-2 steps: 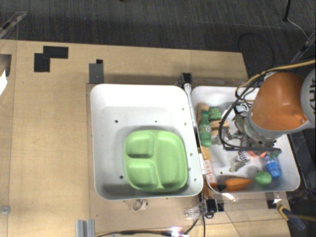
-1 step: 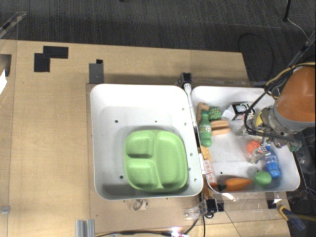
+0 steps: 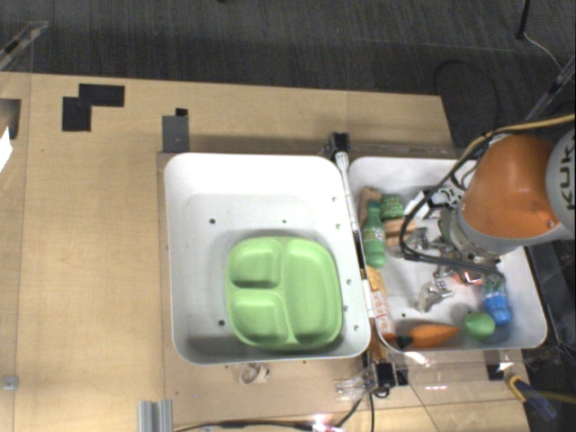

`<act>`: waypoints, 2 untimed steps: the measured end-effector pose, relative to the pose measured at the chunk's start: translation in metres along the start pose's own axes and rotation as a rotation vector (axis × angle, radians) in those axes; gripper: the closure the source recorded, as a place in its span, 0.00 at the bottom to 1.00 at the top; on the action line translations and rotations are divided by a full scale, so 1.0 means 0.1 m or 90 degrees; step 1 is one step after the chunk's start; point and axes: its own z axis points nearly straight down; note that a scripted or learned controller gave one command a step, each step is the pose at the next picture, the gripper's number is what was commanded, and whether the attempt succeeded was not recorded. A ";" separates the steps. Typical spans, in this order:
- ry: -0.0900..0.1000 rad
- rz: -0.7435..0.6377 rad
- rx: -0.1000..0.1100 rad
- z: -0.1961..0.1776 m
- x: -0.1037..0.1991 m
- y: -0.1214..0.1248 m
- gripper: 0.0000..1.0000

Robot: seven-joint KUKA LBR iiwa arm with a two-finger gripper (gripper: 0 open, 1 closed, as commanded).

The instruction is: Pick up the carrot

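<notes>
Orange, the carrot (image 3: 430, 336) lies low in the right bin (image 3: 533, 324), long axis running left-right. Our gripper (image 3: 438, 292) hangs just above it in frame; we cannot tell its state.

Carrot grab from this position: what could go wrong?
1. The carrot lies close against the right bin's near wall, which may leave little room for the tool to get around it.
2. A green ball and a blue object sit just right of the carrot, so a slightly off descent could bump or grab one of those instead.
</notes>
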 end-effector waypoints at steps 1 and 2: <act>0.001 0.108 0.001 0.01 -0.31 0.30 0.00; 0.001 0.121 0.003 -0.74 0.22 -0.16 0.00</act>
